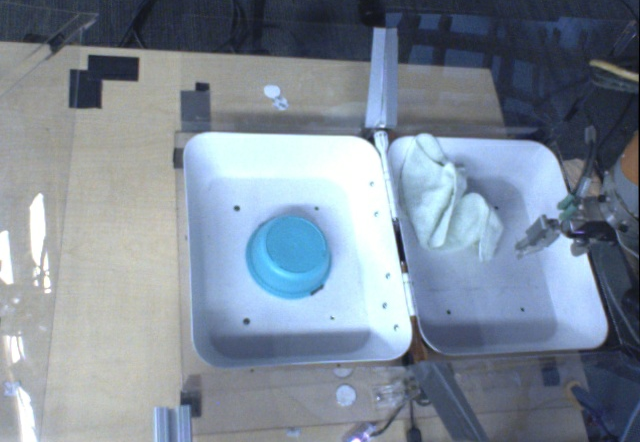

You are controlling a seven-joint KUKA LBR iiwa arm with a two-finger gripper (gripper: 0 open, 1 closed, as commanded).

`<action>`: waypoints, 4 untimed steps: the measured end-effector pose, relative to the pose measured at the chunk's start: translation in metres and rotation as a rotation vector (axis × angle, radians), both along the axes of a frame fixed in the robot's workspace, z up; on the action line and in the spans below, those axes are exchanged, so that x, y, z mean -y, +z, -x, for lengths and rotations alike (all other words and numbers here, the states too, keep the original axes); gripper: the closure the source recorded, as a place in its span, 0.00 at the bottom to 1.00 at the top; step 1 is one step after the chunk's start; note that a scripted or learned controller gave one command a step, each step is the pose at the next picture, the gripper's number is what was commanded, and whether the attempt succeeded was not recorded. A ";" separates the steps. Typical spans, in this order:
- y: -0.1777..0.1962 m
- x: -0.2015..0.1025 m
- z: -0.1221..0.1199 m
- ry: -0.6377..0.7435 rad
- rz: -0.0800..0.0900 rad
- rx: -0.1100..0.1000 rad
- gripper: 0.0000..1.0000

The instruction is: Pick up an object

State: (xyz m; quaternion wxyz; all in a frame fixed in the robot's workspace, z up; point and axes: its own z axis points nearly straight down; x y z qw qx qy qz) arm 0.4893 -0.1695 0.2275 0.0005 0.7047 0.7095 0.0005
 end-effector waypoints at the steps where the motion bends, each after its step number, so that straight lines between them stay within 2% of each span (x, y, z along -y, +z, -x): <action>1: -0.045 -0.003 -0.028 0.178 0.000 0.000 0.00; 2: -0.034 -0.004 -0.030 0.180 0.002 0.006 1.00; 3: 0.062 -0.080 -0.047 0.027 0.000 0.004 1.00; 4: 0.018 -0.055 -0.036 0.178 0.001 0.000 1.00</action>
